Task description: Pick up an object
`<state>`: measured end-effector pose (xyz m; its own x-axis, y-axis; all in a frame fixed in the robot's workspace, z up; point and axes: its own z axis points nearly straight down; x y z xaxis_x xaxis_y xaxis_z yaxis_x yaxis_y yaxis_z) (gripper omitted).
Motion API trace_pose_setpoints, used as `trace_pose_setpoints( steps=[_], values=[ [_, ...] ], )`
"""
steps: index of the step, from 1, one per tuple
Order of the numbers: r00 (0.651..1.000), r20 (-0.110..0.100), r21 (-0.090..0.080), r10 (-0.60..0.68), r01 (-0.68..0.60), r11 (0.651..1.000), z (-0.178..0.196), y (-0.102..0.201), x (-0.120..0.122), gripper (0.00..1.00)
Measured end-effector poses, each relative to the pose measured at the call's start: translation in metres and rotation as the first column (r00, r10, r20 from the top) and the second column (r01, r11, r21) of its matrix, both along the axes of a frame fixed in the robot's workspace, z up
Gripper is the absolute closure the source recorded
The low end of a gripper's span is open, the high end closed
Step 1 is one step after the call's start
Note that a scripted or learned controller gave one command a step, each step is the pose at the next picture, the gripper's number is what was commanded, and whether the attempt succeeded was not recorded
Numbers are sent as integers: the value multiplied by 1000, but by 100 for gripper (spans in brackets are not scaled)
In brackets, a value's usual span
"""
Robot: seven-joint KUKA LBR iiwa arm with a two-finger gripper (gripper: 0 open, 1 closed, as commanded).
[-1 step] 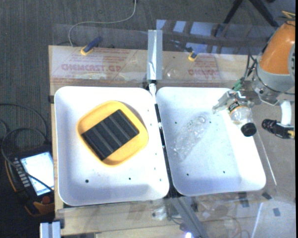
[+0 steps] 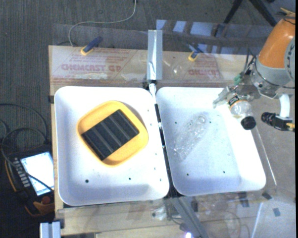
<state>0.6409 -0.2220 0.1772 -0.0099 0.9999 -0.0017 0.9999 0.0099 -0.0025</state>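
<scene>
From above, the gripper (image 2: 227, 99) hangs at the right bin's (image 2: 248, 180) upper right, fingers spread and empty, while the clear bottle (image 2: 189, 134) lies lower left of it, long axis slanting toward them.

tray (image 2: 113, 133) in left bin (image 2: 70, 182)

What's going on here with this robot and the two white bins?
A robot arm reaches in from the right, with its gripper above the upper right corner of the right bin. A clear plastic object, hard to make out, lies in the middle of that bin. The left bin holds a yellow item with a dark ribbed top. Nothing looks picked up yet; the gripper seems to be over the bin's edge, away from both objects.
</scene>
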Motion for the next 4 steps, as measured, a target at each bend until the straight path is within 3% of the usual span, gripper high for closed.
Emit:
trace_pose_setpoints(
  steps=[1, 2, 3, 4],
  values=[
    [998, 1, -2, 68, -68, 998, 33, 0, 8, 0],
    [1000, 0, 2, -29, 29, 1000, 28, 0, -11, 0],
    [998, 2, 3, -58, 58, 998, -84, 20, -46, 0],
    [998, 2, 3, -58, 58, 998, -84, 20, -46, 0]
  ],
)
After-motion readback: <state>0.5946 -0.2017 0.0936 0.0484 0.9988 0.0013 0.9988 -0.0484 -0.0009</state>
